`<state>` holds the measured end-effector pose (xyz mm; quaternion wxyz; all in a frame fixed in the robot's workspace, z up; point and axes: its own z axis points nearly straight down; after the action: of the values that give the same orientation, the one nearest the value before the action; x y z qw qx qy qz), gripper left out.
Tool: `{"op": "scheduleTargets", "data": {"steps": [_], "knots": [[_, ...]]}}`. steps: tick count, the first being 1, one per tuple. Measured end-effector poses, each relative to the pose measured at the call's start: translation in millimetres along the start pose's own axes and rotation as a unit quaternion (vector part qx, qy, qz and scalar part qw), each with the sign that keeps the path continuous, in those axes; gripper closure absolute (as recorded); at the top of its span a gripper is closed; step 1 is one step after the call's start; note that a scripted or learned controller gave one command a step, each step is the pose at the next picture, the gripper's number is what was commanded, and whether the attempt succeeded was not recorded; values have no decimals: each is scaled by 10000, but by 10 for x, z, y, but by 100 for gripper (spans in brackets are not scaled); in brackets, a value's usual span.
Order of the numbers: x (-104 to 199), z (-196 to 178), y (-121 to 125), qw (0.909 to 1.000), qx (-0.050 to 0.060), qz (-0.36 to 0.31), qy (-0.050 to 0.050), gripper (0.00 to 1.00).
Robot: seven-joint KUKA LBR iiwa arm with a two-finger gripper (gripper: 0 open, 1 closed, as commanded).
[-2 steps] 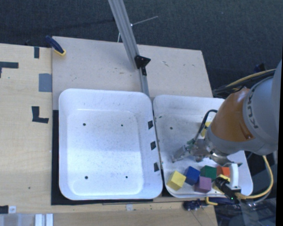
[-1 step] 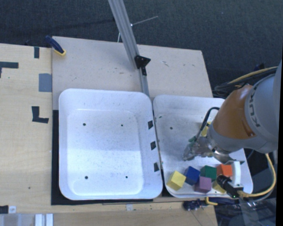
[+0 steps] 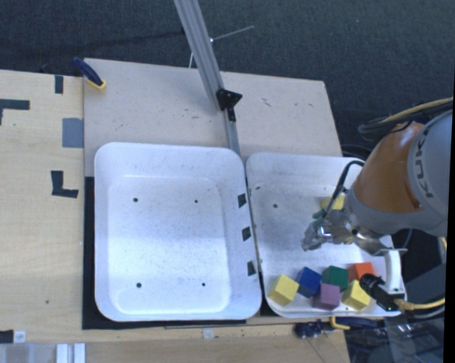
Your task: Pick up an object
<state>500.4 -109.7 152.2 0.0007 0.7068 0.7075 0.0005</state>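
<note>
1. Camera view, the layout: a pale wooden counter (image 3: 178, 100) carries two shallow white plastic bins side by side; the left-hand white bin (image 3: 108, 232) has only bare speckled floor to show; the right-hand white bin (image 3: 288, 180) holds the blocks.
2. Camera view, the arm: the grey arm with its orange band (image 3: 389, 176) reaches in from 3 o'clock; its metal two-finger tool (image 3: 317, 235) hangs over the right bin's middle, pointing toward 8 o'clock; I cannot tell how far the tool is parted, and nothing is seen between its tips.
3. Camera view, the task's things: a cluster lies at 5 o'clock in the right bin, near the front rim; a yellow cube (image 3: 284, 289) sits furthest toward 9 o'clock, a blue cube (image 3: 309, 281) touches it, then a purple cube (image 3: 329, 294), a green cube (image 3: 335, 276), an orange cube (image 3: 361, 271) and a second yellow block (image 3: 356, 296); a yellowish scrap (image 3: 337, 203) peeks out beside the wrist.
4. Handling, as a judgement: the cubes look small, light, stiff and not fragile; smooth faces may slip; the packed ones leave little room for fingers.
5. Where to take hold: the yellow cube at the cluster's edge seems the easiest, taken across its two free opposite faces.
</note>
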Motion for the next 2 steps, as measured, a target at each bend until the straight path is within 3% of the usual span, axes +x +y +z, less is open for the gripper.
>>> {"op": "scheduleTargets", "data": {"steps": [1, 2], "knots": [[40, -623, 2, 10000, -15, -4, -3, 100], [44, -768, 8, 10000, 5, -3, 1, 100]]}}
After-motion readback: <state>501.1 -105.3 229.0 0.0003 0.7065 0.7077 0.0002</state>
